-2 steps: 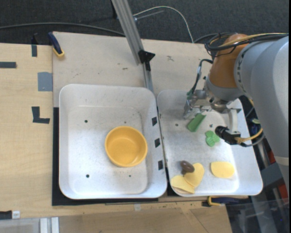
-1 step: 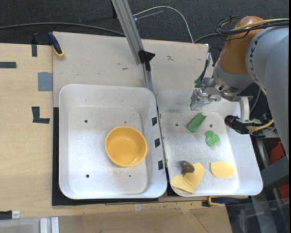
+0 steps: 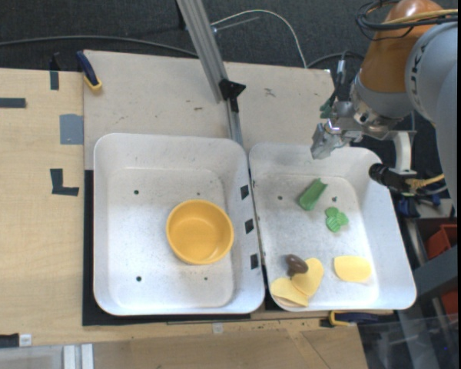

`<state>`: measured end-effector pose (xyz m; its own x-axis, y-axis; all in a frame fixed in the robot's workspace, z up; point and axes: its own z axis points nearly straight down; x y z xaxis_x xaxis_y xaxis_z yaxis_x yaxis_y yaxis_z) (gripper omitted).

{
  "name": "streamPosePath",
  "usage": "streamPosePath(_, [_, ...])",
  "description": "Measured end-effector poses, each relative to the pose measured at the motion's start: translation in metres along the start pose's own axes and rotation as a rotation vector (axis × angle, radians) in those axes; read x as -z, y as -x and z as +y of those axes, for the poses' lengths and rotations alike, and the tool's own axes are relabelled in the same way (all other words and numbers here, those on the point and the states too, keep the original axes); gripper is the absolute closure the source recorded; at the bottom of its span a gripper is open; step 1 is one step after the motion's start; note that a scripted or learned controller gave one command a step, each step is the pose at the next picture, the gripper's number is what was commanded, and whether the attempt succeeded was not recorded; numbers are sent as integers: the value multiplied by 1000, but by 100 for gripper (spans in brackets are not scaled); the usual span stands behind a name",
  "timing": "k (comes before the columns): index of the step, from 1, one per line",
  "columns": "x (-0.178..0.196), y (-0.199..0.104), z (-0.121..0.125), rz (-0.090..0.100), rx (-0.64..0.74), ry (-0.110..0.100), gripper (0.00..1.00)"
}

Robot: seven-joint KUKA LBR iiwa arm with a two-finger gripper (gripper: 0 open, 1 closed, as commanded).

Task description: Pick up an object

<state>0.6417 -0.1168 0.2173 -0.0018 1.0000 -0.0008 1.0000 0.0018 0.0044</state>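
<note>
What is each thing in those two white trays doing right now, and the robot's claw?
yellow bowl: upright in the left bin.
green block: lying loose in the right bin.
small green piece: lying loose.
brown lump: resting against the yellow heart shape.
yellow oval piece: lying flat.
gripper: above the right bin's far edge, holding nothing.

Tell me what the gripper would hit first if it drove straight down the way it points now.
Probably bare floor of the right bin near its far rim. The gripper hangs above that edge, with the green block a little nearer the camera. Depth is unclear from this slant.
</note>
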Motion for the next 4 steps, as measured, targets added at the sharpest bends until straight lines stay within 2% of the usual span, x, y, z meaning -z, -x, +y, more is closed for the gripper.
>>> streamPosePath(1, [55, -10, 7, 0, 1, 1, 100])
streamPosePath(2, [36, -56, -20, 2, 3, -8, 100])
streamPosePath(3, [40, -104, -43, 2, 4, -6, 100])
streamPosePath(4, [22, -153, -62, 2, 4, -9, 100])
